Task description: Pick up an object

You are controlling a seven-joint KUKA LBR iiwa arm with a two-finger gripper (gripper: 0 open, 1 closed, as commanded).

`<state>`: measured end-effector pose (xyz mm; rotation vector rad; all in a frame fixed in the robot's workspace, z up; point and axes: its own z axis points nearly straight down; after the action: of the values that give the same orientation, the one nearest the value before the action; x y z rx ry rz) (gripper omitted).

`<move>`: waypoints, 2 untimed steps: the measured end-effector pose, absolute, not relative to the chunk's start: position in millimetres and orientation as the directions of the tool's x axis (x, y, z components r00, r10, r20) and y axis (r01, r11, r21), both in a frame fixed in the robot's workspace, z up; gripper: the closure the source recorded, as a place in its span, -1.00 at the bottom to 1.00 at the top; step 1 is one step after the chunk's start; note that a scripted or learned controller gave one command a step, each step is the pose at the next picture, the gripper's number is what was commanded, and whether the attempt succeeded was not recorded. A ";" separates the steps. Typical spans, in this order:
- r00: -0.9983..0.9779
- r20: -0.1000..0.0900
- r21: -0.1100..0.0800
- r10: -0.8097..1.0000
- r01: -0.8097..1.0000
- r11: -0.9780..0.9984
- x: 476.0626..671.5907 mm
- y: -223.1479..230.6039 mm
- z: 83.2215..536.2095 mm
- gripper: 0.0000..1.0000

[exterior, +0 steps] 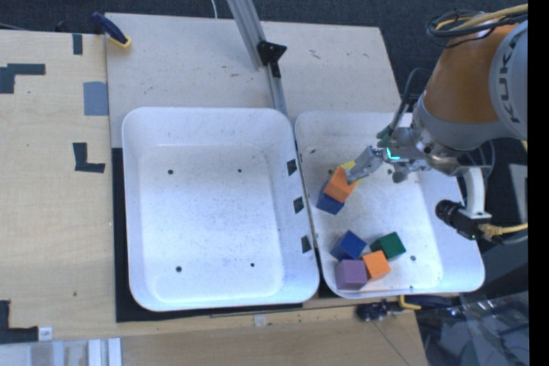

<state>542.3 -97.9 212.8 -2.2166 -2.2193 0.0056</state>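
Observation:
In the right bin (446, 266) an orange block (340, 183) sits at the tip of my gripper (357, 171), touching or nearly touching it. A small yellow piece (347, 167) shows just above the block, and a dark blue block (329, 202) lies right below it. The arm reaches in from the right, its orange band above the wrist. Whether the orange block is gripped cannot be made out from this angle.
Near the right bin's front lie a blue cube (349, 245), a green cube (392, 245), an orange cube (376, 263) and a purple cube (351, 273). The left bin (137, 184) stands alongside. A metal pole (244, 9) slants down to the wall between the bins.

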 end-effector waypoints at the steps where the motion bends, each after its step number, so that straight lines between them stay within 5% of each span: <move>1: -0.002 0.001 -0.002 1.000 1.000 0.002 543.1 -98.1 215.1 -1.00; 2: -0.001 0.000 -0.007 1.000 1.000 0.001 533.3 -98.1 167.0 -1.00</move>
<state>533.3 -98.1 167.0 -2.2173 -2.2186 0.0077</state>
